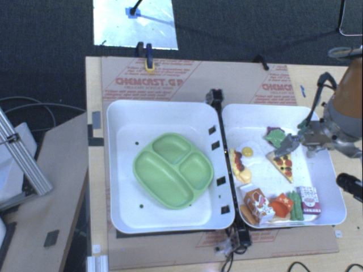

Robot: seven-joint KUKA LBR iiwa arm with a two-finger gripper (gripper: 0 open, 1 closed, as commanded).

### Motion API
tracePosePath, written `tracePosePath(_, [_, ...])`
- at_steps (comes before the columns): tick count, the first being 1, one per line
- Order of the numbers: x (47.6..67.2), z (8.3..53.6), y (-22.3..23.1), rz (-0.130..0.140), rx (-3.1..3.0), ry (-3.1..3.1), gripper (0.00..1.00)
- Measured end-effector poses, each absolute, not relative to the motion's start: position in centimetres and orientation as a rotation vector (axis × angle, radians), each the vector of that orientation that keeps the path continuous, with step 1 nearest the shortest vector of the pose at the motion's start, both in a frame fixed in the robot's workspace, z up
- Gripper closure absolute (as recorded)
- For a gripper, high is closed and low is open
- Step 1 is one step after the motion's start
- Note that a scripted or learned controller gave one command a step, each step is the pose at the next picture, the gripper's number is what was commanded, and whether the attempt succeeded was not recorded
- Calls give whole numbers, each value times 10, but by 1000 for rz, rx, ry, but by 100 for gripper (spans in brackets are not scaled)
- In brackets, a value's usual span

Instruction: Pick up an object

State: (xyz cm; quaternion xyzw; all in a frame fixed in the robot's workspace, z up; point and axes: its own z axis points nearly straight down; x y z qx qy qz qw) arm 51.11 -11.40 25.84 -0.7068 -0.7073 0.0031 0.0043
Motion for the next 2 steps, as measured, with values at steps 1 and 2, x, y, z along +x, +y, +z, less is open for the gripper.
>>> tracePosePath(1, [513,264,-114,-2,-2219,-2226,0])
tracePosePath(2, [509,203,-117,3,-2218,-2220,0])
